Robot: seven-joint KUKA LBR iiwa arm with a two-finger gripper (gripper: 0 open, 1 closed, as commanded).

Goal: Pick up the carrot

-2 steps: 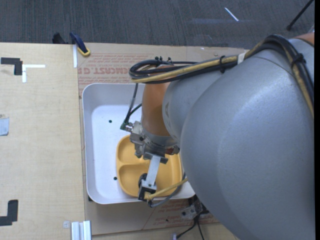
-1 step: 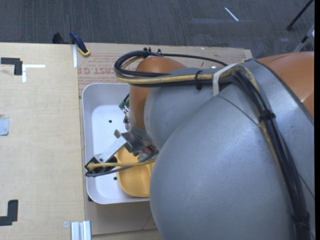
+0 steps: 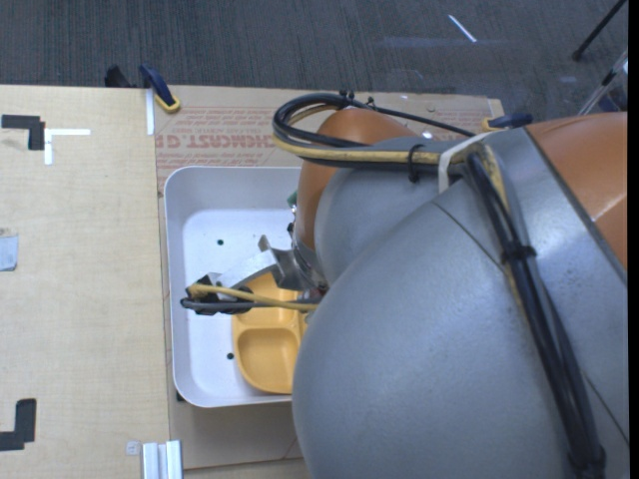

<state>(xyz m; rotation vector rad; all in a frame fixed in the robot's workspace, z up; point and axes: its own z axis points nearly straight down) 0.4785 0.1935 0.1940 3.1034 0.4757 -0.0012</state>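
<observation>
Grey metal parts of the gripper (image 3: 290,265) are seen low over the middle of the bin. They are largely covered by the arm, so whether the gripper is spread or closed cannot be told.

Nearest, the smooth grey rounded shell of the robot arm (image 3: 449,357) is cut off by the near and right edges. To its left, a ridged pale metal strip (image 3: 160,459) is cut off at the near edge.

A mustard-yellow, smooth plastic dish (image 3: 265,359) with rounded corners and a square hollow is seen in the near part of the shallow white plastic bin (image 3: 190,218). Its right side is hidden under the arm. The bin's floor is glossy and dotted with small dark holes, and its right half is covered by the arm.

Where the carrot lies cannot be told; nothing carrot-shaped can be made out in the uncovered part of the bin.

The bin is set on a brown cardboard sheet (image 3: 220,136) printed with red lettering too blurred to read. To the left lies the pale wood-grain bench top (image 3: 80,267), marked with black angled shapes.

Farther back, a loop of black cable (image 3: 319,108) is seen over an orange glossy dome on the arm (image 3: 349,138). A blue and yellow clamp (image 3: 160,90) is seen at the bench's far edge, with dark grey carpet (image 3: 250,18) beyond.
</observation>
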